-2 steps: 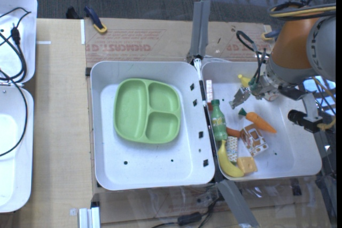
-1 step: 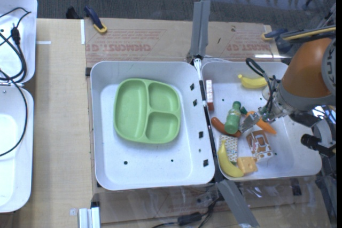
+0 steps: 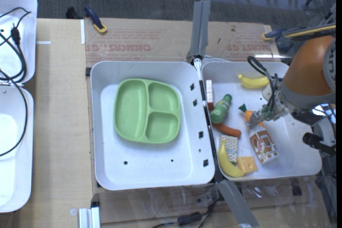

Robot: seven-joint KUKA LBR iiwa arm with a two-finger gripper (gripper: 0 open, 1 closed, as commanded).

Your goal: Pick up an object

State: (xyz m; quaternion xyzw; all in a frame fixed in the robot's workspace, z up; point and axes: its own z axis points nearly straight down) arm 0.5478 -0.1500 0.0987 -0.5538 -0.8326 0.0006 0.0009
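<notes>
My gripper (image 3: pixel 260 118) hangs low in the right bin (image 3: pixel 299 168), at the end of the grey arm with its orange band. Its tip is right over a small orange piece (image 3: pixel 249 116) and just above a red-and-white carton (image 3: pixel 264 147). A green bottle (image 3: pixel 219 109) lies near the bin's left wall, with a red sausage (image 3: pixel 230 130) below it. One banana (image 3: pixel 253 81) rests at the far side. A second banana (image 3: pixel 228 163) lies at the near edge beside a yellow cheese wedge (image 3: pixel 247 165) and a patterned packet (image 3: pixel 230 146).
The left bin (image 3: pixel 107 163) holds a green divided plate (image 3: pixel 148 110). A grey divider post (image 3: pixel 200 29) rises between the bins at the back. White tubs with black cables stand at the far left. A blue-and-yellow clamp (image 3: pixel 94 19) lies on the cardboard behind.
</notes>
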